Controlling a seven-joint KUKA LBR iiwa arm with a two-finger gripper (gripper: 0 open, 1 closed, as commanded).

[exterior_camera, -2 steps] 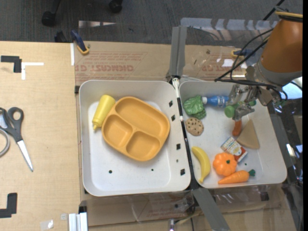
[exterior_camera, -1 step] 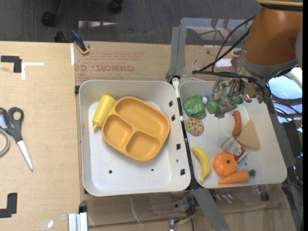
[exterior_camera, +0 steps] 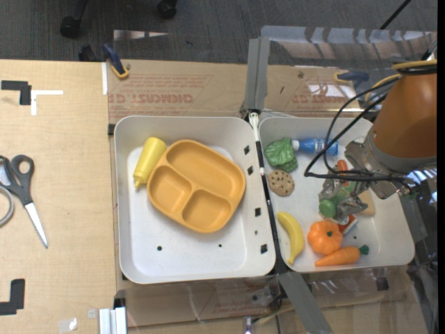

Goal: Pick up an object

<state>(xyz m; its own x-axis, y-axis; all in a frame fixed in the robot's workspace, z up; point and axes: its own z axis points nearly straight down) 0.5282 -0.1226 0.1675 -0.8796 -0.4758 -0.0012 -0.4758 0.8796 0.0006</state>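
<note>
**Camera view: claw low in the right bin, nothing lifted yet**

Camera view — the grey arm with its orange band reaches in from the right and its claw (exterior_camera: 345,202) sits low over the right shallow white bin (exterior_camera: 389,252), amid a cluster of toy food. Just under it lies a small green-and-red plastic piece (exterior_camera: 329,207), partly covered by the metal parts; whether the claw is wide, narrow or closed on that piece I cannot tell. Nearby rest a round orange toy pumpkin (exterior_camera: 325,236), an orange plastic carrot (exterior_camera: 338,257), a yellow plastic banana (exterior_camera: 292,235), a brown speckled cookie (exterior_camera: 281,182) and a leafy green toy lettuce (exterior_camera: 281,153).

The left shallow white bin (exterior_camera: 139,256) holds a yellow three-compartment plastic tray (exterior_camera: 197,185) and a yellow squeeze bottle (exterior_camera: 148,160).

By my judgement the reach is made, but the grasp and lift remain — every object looks to lie on the bin floor.
</note>
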